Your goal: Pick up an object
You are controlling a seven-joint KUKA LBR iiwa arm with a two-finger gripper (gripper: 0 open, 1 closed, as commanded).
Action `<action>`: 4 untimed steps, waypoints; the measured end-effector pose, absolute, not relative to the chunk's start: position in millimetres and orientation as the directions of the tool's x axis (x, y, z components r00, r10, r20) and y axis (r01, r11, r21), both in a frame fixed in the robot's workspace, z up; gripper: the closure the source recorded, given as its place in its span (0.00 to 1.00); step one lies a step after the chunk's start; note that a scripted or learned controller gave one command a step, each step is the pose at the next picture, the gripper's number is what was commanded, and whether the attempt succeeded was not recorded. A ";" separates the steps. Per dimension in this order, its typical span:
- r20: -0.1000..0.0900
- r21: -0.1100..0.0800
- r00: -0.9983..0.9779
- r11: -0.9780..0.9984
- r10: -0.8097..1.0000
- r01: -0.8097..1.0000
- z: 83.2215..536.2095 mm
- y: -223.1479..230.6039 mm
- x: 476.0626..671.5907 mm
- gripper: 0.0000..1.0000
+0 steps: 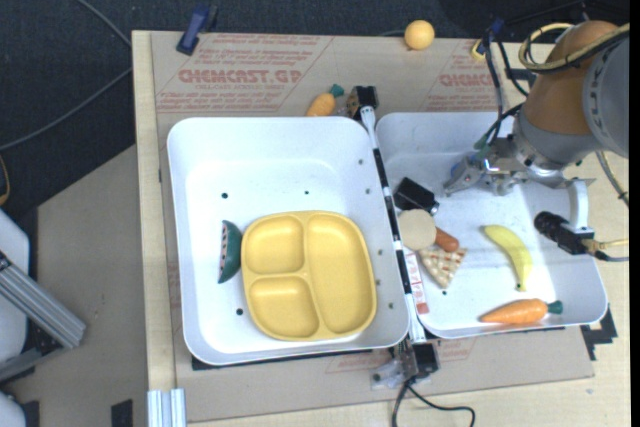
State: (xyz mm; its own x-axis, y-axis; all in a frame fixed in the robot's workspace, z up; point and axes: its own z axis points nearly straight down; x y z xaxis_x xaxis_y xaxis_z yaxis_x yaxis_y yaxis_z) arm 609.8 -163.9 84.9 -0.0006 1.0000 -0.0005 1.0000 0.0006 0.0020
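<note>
The left shallow white bin (190, 215) held a yellow three-compartment plastic plate (305, 273), with a green-rimmed watermelon slice toy (230, 250) touching its left edge. The right shallow white bin (590, 300) held a yellow banana (512, 253), an orange carrot (518, 312) near the front wall, a waffle-patterned wedge (443, 264), a round beige disc (417, 231) and a black block (414, 194). The two-finger gripper (470, 171) hovered over that bin's rear; whether it was open or closed could not be told. It held nothing visibly.
</note>
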 end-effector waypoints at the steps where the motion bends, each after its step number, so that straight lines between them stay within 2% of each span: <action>1: 0.000 -0.002 0.001 -0.001 1.000 1.000 84.3 -181.2 542.0 0.00; 2: 0.000 0.001 0.001 -0.001 1.000 1.000 94.4 -180.8 542.7 1.00; 3: 0.000 0.001 0.001 -0.001 1.000 1.000 94.3 -180.8 542.6 0.00; 4: 0.000 -0.001 0.001 -0.001 1.000 1.000 84.7 -187.7 498.7 0.00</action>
State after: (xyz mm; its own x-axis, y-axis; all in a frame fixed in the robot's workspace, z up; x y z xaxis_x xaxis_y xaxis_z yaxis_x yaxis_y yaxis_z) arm 498.7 -187.7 84.7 0.0008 1.0000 0.0004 1.0000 -0.0008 -0.0006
